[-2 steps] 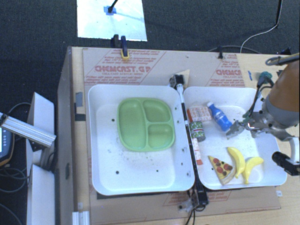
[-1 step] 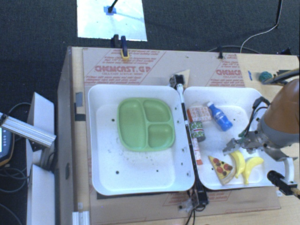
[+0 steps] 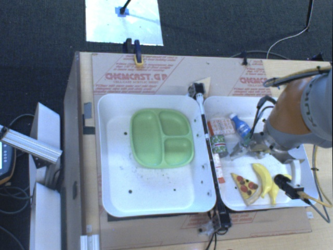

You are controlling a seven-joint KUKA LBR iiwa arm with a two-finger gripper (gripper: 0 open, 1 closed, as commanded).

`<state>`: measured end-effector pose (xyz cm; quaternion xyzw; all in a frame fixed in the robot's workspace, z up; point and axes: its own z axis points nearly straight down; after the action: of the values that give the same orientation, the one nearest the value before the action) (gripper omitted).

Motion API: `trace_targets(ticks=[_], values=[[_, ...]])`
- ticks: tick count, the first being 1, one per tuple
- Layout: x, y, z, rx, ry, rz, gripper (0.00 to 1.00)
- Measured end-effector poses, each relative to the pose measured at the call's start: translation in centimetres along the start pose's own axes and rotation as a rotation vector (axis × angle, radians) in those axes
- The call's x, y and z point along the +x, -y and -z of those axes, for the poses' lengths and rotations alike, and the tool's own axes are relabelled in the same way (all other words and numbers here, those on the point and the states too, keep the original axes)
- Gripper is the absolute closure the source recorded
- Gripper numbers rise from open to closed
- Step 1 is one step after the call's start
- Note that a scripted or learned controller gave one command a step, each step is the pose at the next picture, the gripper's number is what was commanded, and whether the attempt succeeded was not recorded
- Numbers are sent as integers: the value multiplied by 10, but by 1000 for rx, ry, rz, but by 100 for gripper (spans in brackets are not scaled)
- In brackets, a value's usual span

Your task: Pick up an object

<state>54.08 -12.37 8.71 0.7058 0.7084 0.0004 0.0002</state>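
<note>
The blue bottle [image 3: 240,125] lies just beside the hand [image 3: 242,150], on its far side — small, slanted. Hand clenched or loose — I cannot tell.

Candidates, none gripped, most loose in the right bin [image 3: 225,107]:
- blue bottle [image 3: 240,125] on its side, just above the gripper [image 3: 243,149], contact unclear
- pink-white box [image 3: 221,125] flat, up-left of it
- small green-labelled container [image 3: 218,145] on its side, just left of it
- thin red-white packet [image 3: 217,170] along the bin wall, down-left
- pizza slice [image 3: 245,185] flat, below
- yellow banana [image 3: 264,180] touching the pizza, down-right
- green divided plate [image 3: 161,138] flat in the left bin [image 3: 117,155], well left of the gripper
</note>
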Motion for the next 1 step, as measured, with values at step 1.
trace_targets(ticks=[1], values=[[-34, -57, -2, -2, 1, 0, 0]])
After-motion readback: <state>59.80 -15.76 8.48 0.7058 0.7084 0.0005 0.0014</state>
